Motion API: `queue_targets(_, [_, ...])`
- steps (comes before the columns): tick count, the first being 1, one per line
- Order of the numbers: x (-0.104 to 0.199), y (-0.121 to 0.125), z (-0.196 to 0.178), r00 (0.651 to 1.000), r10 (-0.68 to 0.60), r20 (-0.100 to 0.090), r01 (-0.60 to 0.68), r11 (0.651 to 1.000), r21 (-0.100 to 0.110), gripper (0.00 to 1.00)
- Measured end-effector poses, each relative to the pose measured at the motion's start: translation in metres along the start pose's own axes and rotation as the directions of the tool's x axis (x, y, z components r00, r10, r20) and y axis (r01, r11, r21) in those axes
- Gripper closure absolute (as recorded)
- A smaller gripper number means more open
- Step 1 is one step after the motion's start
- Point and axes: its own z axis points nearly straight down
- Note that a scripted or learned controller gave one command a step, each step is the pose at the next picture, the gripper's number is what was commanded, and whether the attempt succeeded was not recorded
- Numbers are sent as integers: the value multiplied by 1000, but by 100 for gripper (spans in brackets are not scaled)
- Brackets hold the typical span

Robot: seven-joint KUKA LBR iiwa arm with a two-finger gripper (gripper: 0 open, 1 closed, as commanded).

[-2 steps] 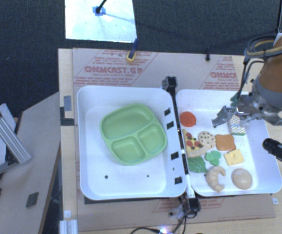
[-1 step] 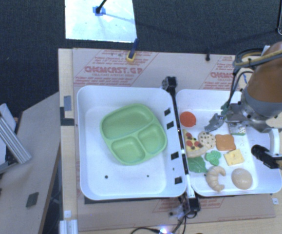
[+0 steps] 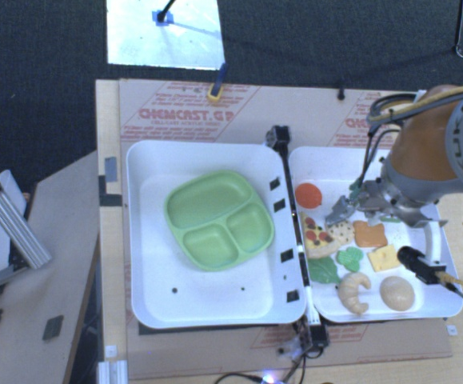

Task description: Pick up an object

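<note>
A grey robot arm lowers its claw (image 3: 341, 210) into the right-hand white plastic bin (image 3: 327, 160) on the tabletop (image 3: 185, 110); whether it is parted or closed cannot be made out. Just below it lie a speckled round cookie (image 3: 341, 232) and a toy pizza slice (image 3: 317, 241), a red toy tomato (image 3: 309, 194) up-left.

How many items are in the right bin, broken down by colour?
Red: 1, tomato
Green: 2, leafy piece, broccoli-like piece
Orange: 1, cracker square
Yellow: 1, cheese square
Tan or beige: 3, cookie, croissant, egg-shaped piece
Mixed: 1, pizza slice
Total: 9
</note>
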Motion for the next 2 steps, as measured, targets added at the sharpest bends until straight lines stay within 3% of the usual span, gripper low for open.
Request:
queue_targets(1, [-3,-1,43,1000,0,0,0,1000,0,0])
queue_targets(2, [-2,1,57,1000,0,-1,0,1000,-6,0])
